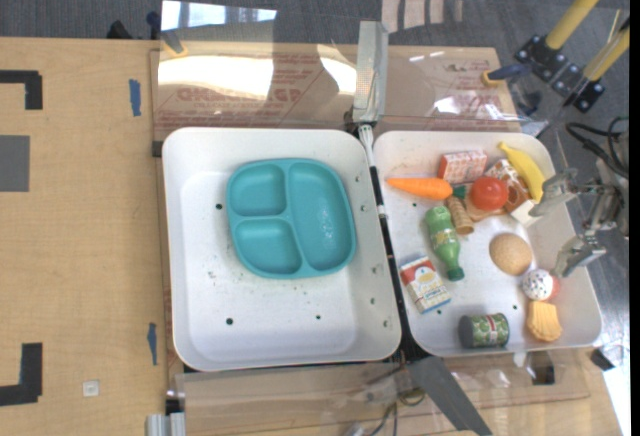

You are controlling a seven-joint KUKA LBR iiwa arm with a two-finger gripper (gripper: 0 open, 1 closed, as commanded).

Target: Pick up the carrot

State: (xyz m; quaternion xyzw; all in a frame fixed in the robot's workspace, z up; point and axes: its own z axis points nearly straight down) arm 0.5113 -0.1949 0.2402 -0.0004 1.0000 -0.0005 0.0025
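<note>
The brown worktop (80,224) carries two shallow white bins side by side. The left bin (190,244) holds a teal divided plate (291,217) lying flat near its middle. The right bin (580,309) holds a scatter of toy food.

The hand (580,224) shows as blurred metal parts at the right bin's right edge. Whether it is spread or pressed together cannot be told, and nothing is seen in its grip.

A yellow banana (527,169) lies near the right bin's far right corner. The carrot (420,188) lies flat near the far left corner, its tip towards the left edge, well apart from the hand. A green bottle (442,242) lies just on the near side of the carrot. A small red box (462,165) lies by the far edge, just beside a red tomato (489,193). A tan egg (511,253) sits near the middle. A green can (484,329) lies by the near edge.
</note>
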